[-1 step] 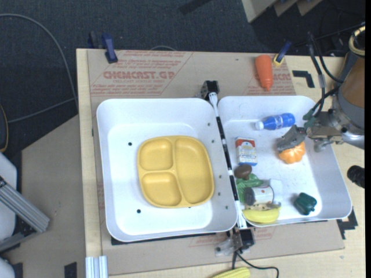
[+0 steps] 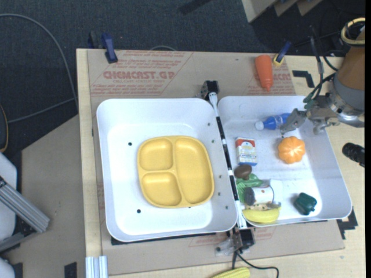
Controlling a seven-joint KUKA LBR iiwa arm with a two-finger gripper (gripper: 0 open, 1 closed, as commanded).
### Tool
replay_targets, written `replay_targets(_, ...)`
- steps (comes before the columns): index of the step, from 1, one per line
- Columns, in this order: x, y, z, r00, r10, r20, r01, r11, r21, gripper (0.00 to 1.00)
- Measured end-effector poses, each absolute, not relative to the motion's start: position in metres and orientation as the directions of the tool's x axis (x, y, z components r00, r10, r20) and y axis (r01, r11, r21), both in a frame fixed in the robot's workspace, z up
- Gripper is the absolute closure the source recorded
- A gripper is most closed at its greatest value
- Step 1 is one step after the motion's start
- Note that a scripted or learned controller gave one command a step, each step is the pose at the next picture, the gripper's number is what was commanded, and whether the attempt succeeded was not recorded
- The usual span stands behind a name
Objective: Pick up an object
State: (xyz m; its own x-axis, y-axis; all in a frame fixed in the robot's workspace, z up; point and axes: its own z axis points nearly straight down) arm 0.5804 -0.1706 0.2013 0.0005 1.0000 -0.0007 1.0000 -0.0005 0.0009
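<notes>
My gripper [image 2: 305, 124] hangs over the far right part of the right bin [image 2: 330, 172], its two fingers [image 2: 288, 124] spread open with nothing between them. An orange fruit [image 2: 291, 149] lies just below and in front of the fingertips, apart from them. A small blue bottle [image 2: 272, 122] lies to the left of the gripper. Further left are a red and white carton [image 2: 246, 151], a brown lump [image 2: 243, 171], a green leafy piece [image 2: 250, 182], a small can [image 2: 259, 196] and a banana [image 2: 261, 215]. A dark green object [image 2: 305, 202] sits near the front right corner.
The left bin [image 2: 116, 155] holds a yellow divided plate [image 2: 174, 171]. An orange carrot [image 2: 264, 71] lies on the cardboard behind the right bin, outside it. Blue clamps [image 2: 108, 47] sit at the back edge of the board.
</notes>
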Motion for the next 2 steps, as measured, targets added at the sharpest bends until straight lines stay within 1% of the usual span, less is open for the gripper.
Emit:
replay_targets(1, 0.582, -0.168, 0.137, 0.0, 1.0, 0.001, 1.0, 0.0, -0.001, 0.0)
replay_targets(2, 0.549, -0.159, 0.084, 0.0, 1.0, 0.0, 1.0, 0.0, -0.001, 0.0)
